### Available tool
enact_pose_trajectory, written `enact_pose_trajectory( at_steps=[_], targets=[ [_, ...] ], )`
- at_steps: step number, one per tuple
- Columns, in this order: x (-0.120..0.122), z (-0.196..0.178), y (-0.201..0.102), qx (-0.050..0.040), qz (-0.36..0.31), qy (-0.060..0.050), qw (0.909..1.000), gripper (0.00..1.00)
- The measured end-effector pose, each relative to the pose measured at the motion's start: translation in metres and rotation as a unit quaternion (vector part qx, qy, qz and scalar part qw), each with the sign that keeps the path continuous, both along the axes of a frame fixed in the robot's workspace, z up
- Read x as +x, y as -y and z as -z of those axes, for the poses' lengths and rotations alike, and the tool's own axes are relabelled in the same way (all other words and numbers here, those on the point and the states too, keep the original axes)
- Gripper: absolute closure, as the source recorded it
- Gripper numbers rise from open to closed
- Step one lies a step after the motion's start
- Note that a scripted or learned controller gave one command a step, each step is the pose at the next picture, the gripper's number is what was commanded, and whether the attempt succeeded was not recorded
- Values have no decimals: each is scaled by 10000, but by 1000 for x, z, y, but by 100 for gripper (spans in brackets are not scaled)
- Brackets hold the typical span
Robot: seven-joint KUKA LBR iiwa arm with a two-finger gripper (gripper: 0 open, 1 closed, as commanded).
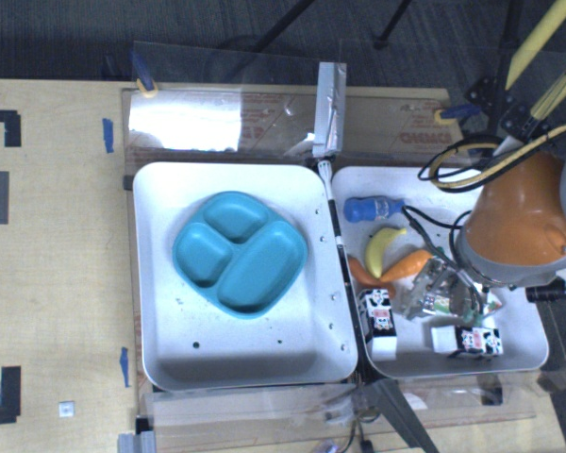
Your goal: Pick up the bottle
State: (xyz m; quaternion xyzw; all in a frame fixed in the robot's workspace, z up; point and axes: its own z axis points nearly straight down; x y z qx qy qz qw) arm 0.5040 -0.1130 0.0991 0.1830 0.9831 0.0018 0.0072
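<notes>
- Pale wooden table (57,281) carries two shallow white bins side by side; dark carpet and black stand legs lie along the top of the frame.
- Left bin (160,343) holds a blue divided plate (240,253) near its centre.
- Right bin (524,343) is partly covered by the arm (524,210), whose orange band and grey wrist fill the frame's right side; the bin's right wall is hidden under it.
- Bottle (373,209), blue with a blue cap, lies on its side in the upper left of the right bin, near the divider; its label is too small to read.
- Just below the bottle sit a yellow banana (385,250) and an orange carrot (396,268), touching one another.
- Tool (436,295) is low in the middle of the right bin, beside the carrot and well apart from the bottle; wires and blur clutter it, so whether it is spread or pressed together cannot be told.
- Two small cow-patterned cartons (378,316) lie near the bin's lower edge, one left of the tool and one to its lower right; their print is unreadable.
- Red lettering on the cardboard (410,125) behind the bins is too faint to make out.
</notes>
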Motion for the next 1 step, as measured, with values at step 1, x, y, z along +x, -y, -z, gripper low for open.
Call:
enact_pose_trajectory(
  at_steps=[1],
  targets=[
    [-20, 10, 3, -38, -2543, -1, 9671, 100]
  ],
)
